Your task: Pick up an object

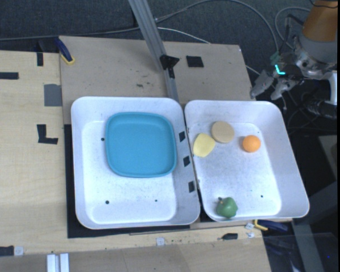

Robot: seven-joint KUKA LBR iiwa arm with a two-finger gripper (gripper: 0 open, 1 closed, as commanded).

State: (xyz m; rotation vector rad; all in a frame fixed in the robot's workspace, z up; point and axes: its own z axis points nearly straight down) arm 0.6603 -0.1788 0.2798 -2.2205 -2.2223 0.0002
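The right bin (283, 152) holds several small objects: a tan round piece (222, 132), a yellow piece (203, 145) touching it on the left, an orange ball (250, 144), and a green pepper-like object (226, 207) near the front wall. My gripper (267, 86) hangs beyond the right bin's far right corner, outside the bin, well apart from all the objects. Its fingers (259, 85) look spread, with nothing between them.
The left bin (85, 152) bears a blue square plate (140, 144). A grey metal bar (153, 33) slants down from the top to the gap between the bins. Cables (226, 7) lie on the dark floor behind the bench.
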